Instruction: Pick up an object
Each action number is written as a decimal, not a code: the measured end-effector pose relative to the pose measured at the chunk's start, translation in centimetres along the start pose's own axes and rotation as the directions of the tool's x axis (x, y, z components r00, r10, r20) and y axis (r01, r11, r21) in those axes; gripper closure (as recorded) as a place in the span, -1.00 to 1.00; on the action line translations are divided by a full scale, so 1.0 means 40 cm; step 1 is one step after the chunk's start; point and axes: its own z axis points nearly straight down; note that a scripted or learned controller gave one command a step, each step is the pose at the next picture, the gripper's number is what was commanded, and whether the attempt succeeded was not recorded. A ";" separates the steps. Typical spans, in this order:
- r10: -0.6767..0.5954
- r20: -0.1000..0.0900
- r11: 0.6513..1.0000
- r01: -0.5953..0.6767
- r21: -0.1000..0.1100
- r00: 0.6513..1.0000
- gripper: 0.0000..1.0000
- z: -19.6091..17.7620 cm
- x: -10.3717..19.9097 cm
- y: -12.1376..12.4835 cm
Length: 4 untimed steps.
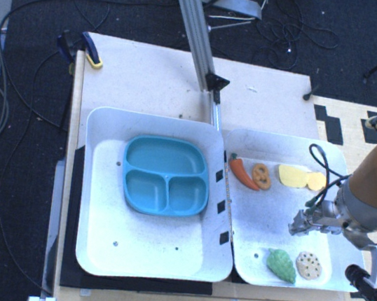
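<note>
While the arm [374, 190] reaches in from the right over the right bin [263, 215], its gripper [299, 225] hangs above a bare stretch of that bin's floor, toward the right side. Whether the gripper is open or shut I cannot tell, as the tip is small and blurred; nothing shows in its grasp. Near of the gripper lie a green leaf [282, 265] and, just right of it, a round cookie [308, 266] with dark chips, the two almost touching. Far of the gripper, near the bin's far wall, rests a yellow piece [300, 177]. Left of that lies a pretzel [262, 175], touching an orange carrot [244, 173] that slants beside the wall shared with the left bin [89, 237]. That left bin holds a blue divided tray [166, 176], set in its far half, well apart from the gripper. A grey pole [197, 31] rises from the far side of the bench [150, 80] between the bins.
</note>
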 end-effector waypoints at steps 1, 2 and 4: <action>-0.001 0.000 1.000 0.001 0.000 1.000 1.00 -0.107 -0.010 0.000; -0.002 0.001 1.000 0.002 -0.002 1.000 1.00 -0.224 -0.011 0.004; -0.006 -0.002 1.000 0.006 0.003 1.000 1.00 -0.185 0.270 0.085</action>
